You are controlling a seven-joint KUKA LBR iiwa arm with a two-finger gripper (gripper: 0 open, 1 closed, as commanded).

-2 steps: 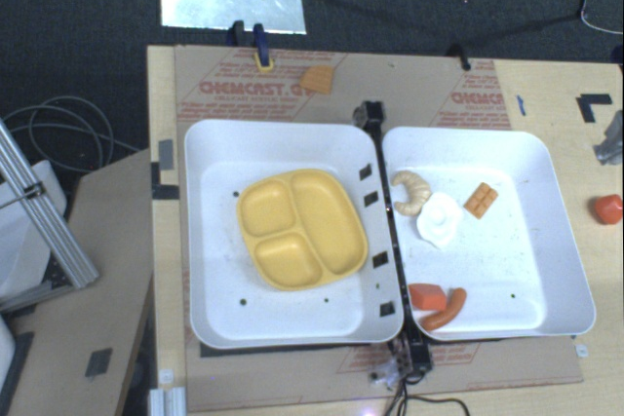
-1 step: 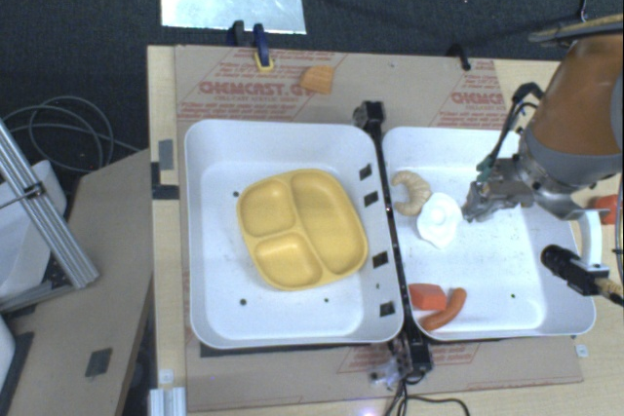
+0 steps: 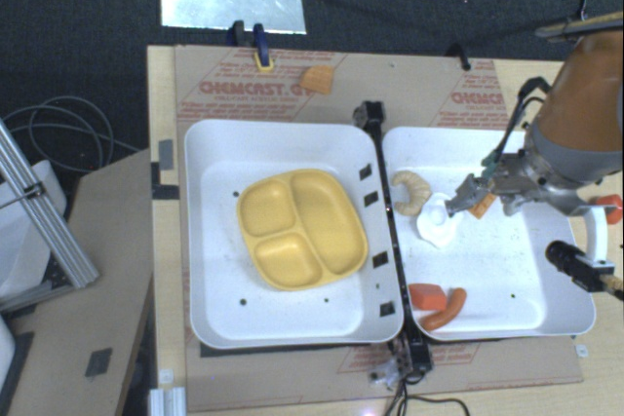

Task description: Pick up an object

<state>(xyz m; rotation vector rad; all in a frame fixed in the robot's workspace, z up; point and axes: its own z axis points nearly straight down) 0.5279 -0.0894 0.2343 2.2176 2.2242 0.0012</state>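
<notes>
One yellow tray [image 3: 297,231] fills the left bin [image 3: 210,209]; right bin [image 3: 507,307] holds perhaps four items; gripper [image 3: 466,198] grip unclear.

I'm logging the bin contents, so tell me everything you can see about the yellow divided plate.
The yellow divided plate looks like matte plastic, rounded in outline, with three compartments: two smaller and one larger. It lies flat and right side up, turned at an angle, near the middle of the left bin. It rests on the bin floor and its compartments hold nothing.
</notes>
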